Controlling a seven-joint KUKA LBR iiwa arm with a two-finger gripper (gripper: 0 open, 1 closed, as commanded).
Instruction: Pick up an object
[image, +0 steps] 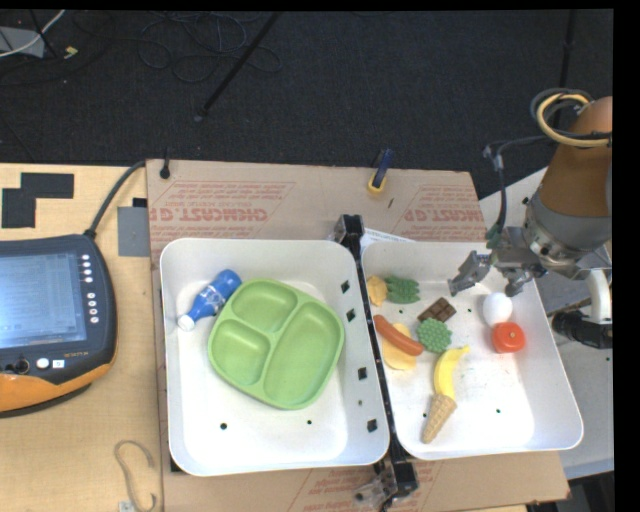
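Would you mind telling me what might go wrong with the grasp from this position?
1. The gripper hangs open beside the white egg and red tomato; round shapes may roll away.
2. Both lie near the bin wall, so a finger could hit it.

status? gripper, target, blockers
Gripper open, holding nothing, above right bin far side. White egg just below it, red tomato next to the egg. Nothing covering the egg.
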